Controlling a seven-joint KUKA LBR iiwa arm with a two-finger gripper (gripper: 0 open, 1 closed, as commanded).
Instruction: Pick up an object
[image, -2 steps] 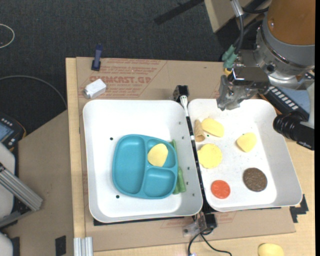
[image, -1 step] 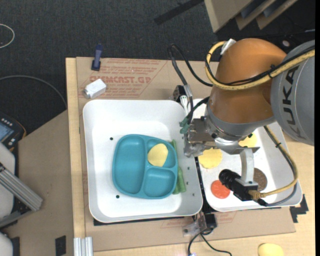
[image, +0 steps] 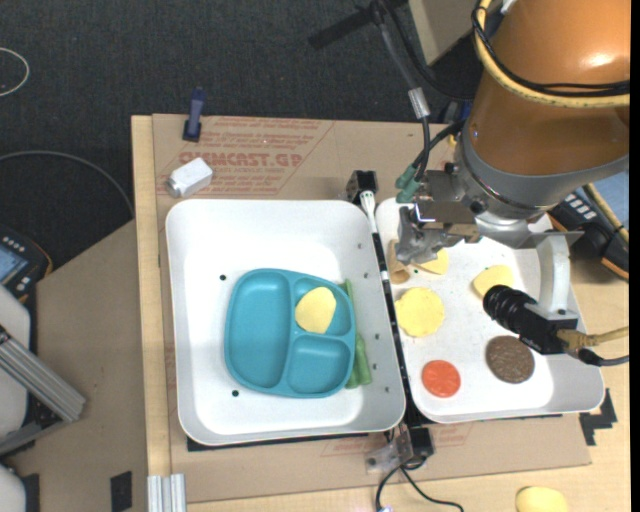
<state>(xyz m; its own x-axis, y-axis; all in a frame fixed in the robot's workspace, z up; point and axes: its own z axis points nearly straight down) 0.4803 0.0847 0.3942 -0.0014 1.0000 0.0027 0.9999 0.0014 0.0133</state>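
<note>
My gripper (image: 414, 252) hangs low over the far left corner of the right bin (image: 575, 395), close to the wall between the two bins. A yellow wedge (image: 436, 265) lies just under and beside it, partly hidden by it. In front of the gripper lies a pale yellow disc (image: 420, 312). An orange-red disc (image: 441, 378), a brown disc (image: 510, 360) and another yellow piece (image: 490, 279) lie further out in the same bin. Nothing is visibly held.
The left bin (image: 200, 250) holds a teal divided plate (image: 265, 335) with a yellow piece (image: 316, 310) in its upper right compartment. A green strip (image: 357, 350) lies along the plate's right side. A white block (image: 190, 178) and a blue clip (image: 193, 115) sit on the cardboard behind.
</note>
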